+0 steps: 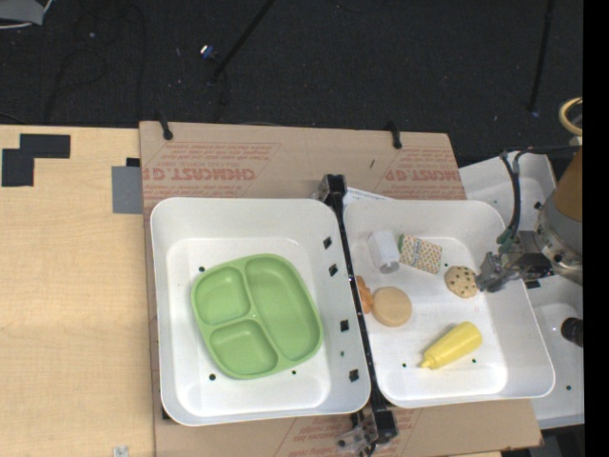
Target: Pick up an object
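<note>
We begin at the left, where the pale wood desk (67,293) lies bare beside a sheet of printed cardboard (285,165) that carries both bins. The left bin (181,227) holds a green plate (255,315) with three compartments, lying flat and turned a little askew. A black clip strip (344,284) runs along the seam between the bins.

In the right bin (514,369) we see, just past the seam, an orange sliver (363,293) touching a round tan disc (391,307). Above the disc stands a small grey cylinder (384,250), and beside it lies a patterned packet (421,253). Lower down, a yellow bottle (451,345) lies on its side, tilted, well apart from the rest. Near the right wall sits a speckled cookie (461,281).

The jaws (502,272) hang at the bin's right edge, just beside the cookie (whether they touch it we cannot tell). We see nothing between them, and whether they are released or clenched we cannot tell. The arm (569,203) reaches in from the right.
</note>
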`<state>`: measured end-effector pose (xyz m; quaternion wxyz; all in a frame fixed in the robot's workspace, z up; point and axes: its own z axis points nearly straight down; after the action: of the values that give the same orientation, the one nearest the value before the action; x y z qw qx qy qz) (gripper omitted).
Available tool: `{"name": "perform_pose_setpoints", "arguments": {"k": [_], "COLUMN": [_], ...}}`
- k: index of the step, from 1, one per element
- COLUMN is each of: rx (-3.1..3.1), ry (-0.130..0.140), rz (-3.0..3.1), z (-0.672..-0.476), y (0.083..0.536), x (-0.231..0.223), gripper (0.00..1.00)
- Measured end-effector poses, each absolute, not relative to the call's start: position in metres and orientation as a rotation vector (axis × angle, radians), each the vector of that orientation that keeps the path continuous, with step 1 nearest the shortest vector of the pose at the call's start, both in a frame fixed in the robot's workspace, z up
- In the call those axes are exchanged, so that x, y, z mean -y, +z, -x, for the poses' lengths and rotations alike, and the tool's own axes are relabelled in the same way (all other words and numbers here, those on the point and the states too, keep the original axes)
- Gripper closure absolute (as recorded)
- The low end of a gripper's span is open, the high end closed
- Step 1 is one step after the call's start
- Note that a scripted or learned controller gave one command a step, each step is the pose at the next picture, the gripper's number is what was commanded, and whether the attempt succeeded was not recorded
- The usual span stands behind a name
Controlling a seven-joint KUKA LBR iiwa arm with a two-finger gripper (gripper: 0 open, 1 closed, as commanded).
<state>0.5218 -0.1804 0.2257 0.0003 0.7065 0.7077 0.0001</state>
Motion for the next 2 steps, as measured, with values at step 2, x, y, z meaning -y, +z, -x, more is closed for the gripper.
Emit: {"name": "perform_pose_setpoints", "arguments": {"k": [2], "rx": [-2.229], "ry": [-0.001], "rz": [-2.217], "z": [-0.532], "y": [0.225], "x": [0.073], "gripper": [1.00]}}
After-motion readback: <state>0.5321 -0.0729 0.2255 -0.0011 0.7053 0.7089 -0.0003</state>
